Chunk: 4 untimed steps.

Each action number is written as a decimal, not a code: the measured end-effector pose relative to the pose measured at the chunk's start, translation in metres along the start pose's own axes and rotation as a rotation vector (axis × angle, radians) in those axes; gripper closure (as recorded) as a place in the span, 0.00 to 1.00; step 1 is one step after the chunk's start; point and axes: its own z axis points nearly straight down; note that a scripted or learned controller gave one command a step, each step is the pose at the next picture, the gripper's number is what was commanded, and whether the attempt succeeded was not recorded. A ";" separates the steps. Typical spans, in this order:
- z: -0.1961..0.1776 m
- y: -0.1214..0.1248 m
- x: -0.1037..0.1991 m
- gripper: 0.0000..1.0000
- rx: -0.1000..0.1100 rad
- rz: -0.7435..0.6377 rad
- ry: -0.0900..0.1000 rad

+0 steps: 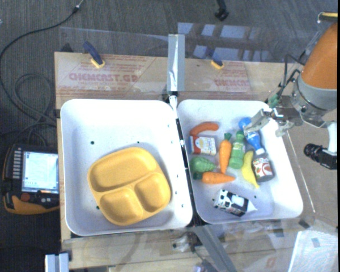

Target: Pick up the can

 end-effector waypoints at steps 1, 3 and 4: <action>0.154 -0.006 -0.028 0.00 -0.002 -0.031 0.001; 0.150 -0.073 -0.049 0.00 -0.004 -0.238 0.005; 0.134 0.003 -0.052 0.00 -0.004 -0.265 0.000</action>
